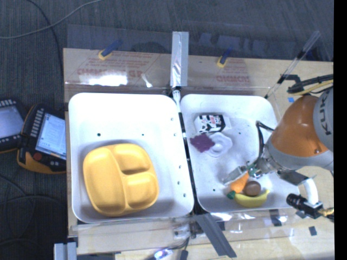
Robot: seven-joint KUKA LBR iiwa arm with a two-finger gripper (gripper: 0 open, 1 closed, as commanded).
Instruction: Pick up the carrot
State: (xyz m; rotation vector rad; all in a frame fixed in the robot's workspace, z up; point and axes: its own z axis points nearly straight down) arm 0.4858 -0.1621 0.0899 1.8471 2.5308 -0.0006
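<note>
From above, the arm [298, 131] comes in from three o'clock and bends down over the right bin [271, 110], its orange band bulking large at the bin's right wall. The gripper [245, 175] is low in that bin, toward five o'clock of its floor, with one metal finger [234, 174] lying at a slant just beside the carrot [239, 184]. How wide the fingers stand I cannot tell from here, and nothing shows the carrot pinched between them. The carrot lies on the bin floor, its orange body touching a small brown round thing [252, 188] at its three o'clock side, and both rest against a banana [250, 200] curving under them at six o'clock. Up toward eleven o'clock of the same bin sits a black-and-white carton [210, 123], with a purple bunch [201, 143] just below it and a pale white piece [221, 144] beside that. The left bin [97, 104] holds a yellow divided tray [120, 176] toward its seven o'clock corner.
</note>
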